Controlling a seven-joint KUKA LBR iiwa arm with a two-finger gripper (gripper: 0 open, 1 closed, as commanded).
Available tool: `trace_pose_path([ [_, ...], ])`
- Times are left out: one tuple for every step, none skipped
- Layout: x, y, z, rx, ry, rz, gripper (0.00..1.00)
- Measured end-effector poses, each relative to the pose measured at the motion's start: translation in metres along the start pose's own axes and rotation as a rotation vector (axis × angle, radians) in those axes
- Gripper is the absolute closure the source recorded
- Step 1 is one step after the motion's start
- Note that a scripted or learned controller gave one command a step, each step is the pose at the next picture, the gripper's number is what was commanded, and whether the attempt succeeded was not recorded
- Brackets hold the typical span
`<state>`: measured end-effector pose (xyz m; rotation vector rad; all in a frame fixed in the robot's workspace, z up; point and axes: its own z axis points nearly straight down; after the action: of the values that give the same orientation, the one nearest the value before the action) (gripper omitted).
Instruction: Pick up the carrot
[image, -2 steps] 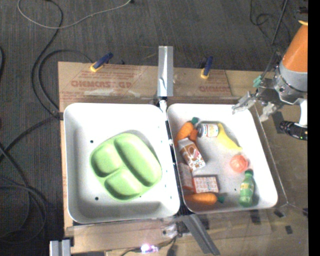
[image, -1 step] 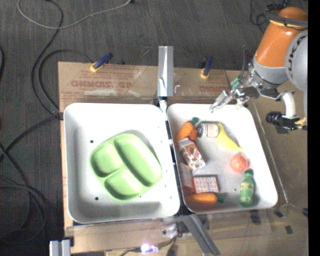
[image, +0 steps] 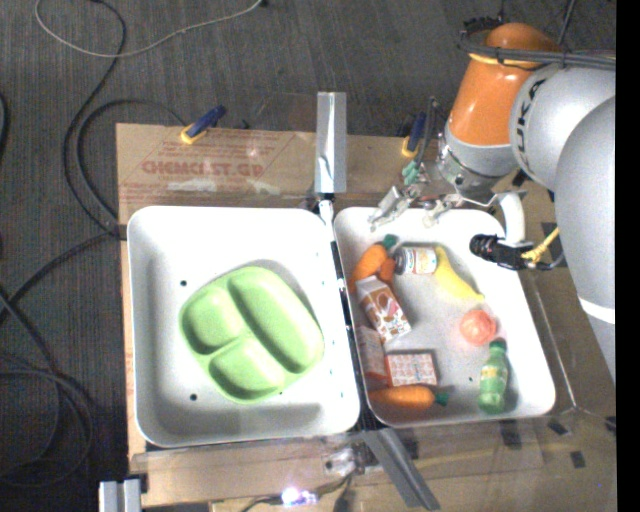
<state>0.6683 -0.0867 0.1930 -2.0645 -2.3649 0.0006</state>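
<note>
While my claw (image: 408, 203) hangs splayed wide over the right bin's (image: 540, 345) far rim, gripping nothing, one tapered orange carrot (image: 404, 396) lies along the near wall, beside a flat carton (image: 411, 368).

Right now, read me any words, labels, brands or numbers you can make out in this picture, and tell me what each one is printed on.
Red print on the cardboard sheet behind the left bin: too blurred to read with confidence.
Dark letters on the arm's grey casing: cut off, unreadable.
Small juice carton: print too small.
Flat red-and-white box: print too small.
Small bottle's label: print too small.
Green bottle's label: print too small.
</note>
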Motion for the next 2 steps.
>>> trace_pose_path([
  [0.035, -0.055, 0.01, 0.002, 0.0, 0.185, 0.0],
  [-0.007, -0.026, 0.022, 0.001, -0.001, 0.252, 0.0],
])
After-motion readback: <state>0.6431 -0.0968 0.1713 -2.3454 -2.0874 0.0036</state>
